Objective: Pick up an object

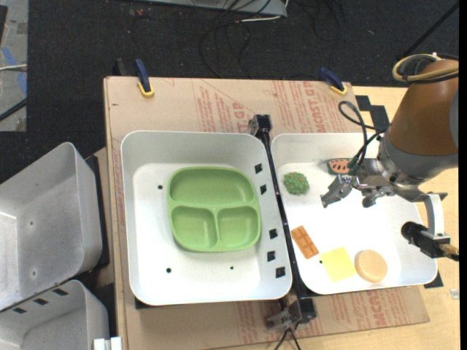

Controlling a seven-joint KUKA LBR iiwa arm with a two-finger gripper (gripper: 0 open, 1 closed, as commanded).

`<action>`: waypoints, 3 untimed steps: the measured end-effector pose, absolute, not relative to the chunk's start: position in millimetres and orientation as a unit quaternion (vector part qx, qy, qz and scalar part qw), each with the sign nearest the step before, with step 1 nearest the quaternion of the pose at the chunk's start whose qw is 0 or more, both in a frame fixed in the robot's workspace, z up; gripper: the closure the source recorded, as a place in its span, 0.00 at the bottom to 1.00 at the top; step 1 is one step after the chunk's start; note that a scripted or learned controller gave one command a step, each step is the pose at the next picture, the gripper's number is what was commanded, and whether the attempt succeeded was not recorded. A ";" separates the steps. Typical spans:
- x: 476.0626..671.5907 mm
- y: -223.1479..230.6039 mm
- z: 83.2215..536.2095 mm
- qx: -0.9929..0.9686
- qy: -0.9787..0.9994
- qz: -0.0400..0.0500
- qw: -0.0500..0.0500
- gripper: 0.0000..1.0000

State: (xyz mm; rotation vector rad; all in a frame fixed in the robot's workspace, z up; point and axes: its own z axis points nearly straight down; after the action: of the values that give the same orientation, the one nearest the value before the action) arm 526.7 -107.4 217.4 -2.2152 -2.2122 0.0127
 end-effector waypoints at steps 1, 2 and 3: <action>529.4 -107.3 223.6 -0.707 -0.707 0.000 0.000 0.00; 530.2 -98.2 175.7 -0.707 -0.707 0.001 0.002 0.00; 520.6 -93.5 126.3 -0.708 -0.706 0.002 0.002 0.00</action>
State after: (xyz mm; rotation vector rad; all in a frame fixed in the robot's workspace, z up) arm 520.6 -93.5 126.3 -2.2208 -2.2151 0.0050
